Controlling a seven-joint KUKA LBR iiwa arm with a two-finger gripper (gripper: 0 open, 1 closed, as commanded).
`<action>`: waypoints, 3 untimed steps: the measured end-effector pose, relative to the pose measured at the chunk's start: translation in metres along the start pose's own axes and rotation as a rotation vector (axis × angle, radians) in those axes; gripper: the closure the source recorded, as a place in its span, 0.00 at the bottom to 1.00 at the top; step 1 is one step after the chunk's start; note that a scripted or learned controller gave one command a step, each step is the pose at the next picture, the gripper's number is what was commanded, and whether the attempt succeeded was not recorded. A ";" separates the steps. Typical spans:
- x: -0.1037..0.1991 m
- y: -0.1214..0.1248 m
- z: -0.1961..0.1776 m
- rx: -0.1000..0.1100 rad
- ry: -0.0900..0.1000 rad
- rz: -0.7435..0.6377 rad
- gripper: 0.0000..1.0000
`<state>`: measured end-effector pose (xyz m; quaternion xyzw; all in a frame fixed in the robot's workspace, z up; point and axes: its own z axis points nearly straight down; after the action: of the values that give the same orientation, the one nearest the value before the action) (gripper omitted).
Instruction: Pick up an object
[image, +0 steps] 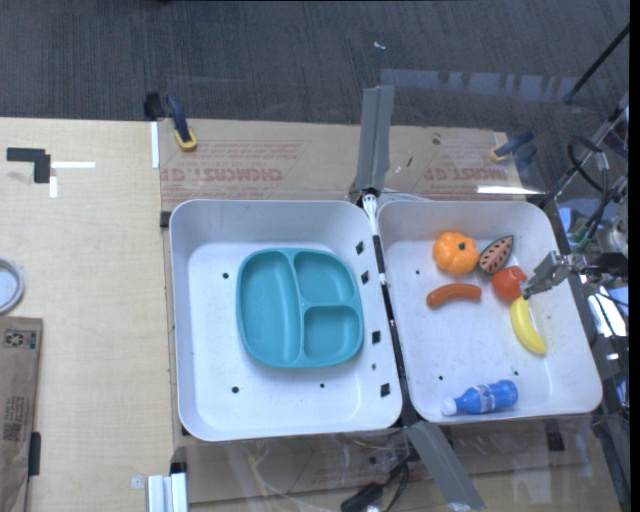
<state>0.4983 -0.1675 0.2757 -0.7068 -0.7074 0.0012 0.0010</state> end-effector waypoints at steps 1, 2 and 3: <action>-0.034 0.025 0.165 0.001 0.001 0.094 0.00; -0.034 0.025 0.156 0.000 0.001 0.097 1.00; -0.034 0.025 0.156 0.001 0.001 0.097 0.00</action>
<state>0.5232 -0.2015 0.1199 -0.7402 -0.6724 0.0013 0.0014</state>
